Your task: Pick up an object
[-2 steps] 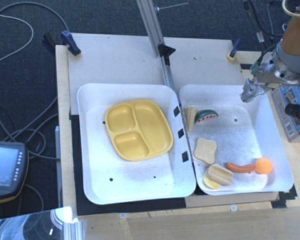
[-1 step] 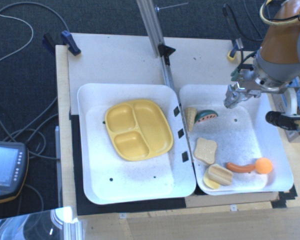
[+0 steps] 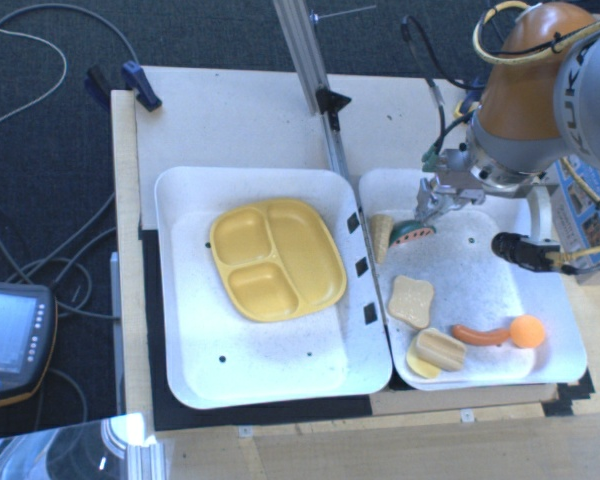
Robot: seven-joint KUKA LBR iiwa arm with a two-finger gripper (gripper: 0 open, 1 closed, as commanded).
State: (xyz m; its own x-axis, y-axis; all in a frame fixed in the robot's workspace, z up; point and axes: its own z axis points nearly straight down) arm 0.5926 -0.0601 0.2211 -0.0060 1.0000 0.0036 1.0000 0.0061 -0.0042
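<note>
Pincer [image 3: 432,208] low over right bin [image 3: 500,268], just above a small green-and-red toy [image 3: 414,233] near the far-left corner; grip state impossible to tell. Best to descend straight, straddle the toy squarely, clench firmly, keeping off the bin wall and nearby bread slice [image 3: 411,301].

Two white bins on the tabletop [image 3: 230,118]: the left bin [image 3: 180,268] and the right bin [image 3: 500,298]. One yellow tray [image 3: 277,259] with three compartments sits in the left bin. In the right bin, I count five food pieces: one bread slice [image 3: 411,301], one bun [image 3: 437,351] just below that slice, one orange carrot-like piece [image 3: 500,334] to the slice's right, one wedge [image 3: 381,235] above the slice, and one small green-and-red piece [image 3: 414,233] beside the wedge.
</note>
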